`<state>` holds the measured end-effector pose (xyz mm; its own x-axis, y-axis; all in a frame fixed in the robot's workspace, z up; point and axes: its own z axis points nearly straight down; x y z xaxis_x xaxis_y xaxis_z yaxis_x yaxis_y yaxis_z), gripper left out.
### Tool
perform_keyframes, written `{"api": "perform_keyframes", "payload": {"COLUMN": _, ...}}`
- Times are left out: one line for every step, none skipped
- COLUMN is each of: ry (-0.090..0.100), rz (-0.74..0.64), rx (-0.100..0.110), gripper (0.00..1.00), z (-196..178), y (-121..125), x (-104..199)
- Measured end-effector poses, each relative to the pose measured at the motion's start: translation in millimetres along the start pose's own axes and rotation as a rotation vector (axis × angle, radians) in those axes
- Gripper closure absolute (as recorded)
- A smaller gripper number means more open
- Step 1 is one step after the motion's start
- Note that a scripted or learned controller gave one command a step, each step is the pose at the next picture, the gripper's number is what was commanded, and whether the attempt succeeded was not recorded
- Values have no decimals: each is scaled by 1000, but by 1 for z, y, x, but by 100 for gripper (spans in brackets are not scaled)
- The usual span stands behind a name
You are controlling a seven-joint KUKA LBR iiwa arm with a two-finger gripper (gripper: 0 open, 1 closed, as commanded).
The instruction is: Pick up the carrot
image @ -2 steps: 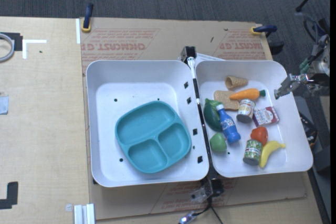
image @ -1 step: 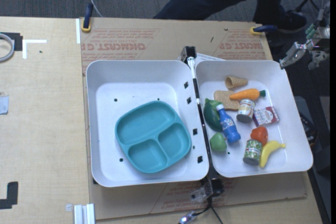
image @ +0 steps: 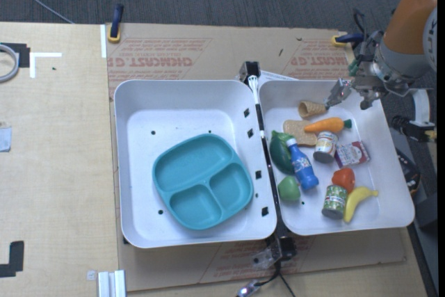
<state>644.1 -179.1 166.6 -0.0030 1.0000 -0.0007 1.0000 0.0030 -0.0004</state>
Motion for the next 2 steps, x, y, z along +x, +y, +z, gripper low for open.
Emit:
{"api": "perform_keyframes", "payload": {"ry": -9, "rz": 2, "rx": -23, "gripper": 0, "z": 65, "y": -6, "x": 67}}
{"api": "perform_keyframes", "payload": {"ry": -9, "rz": 1, "rx": -24, "gripper": 0, "z": 65, "y": -6, "x": 68}}
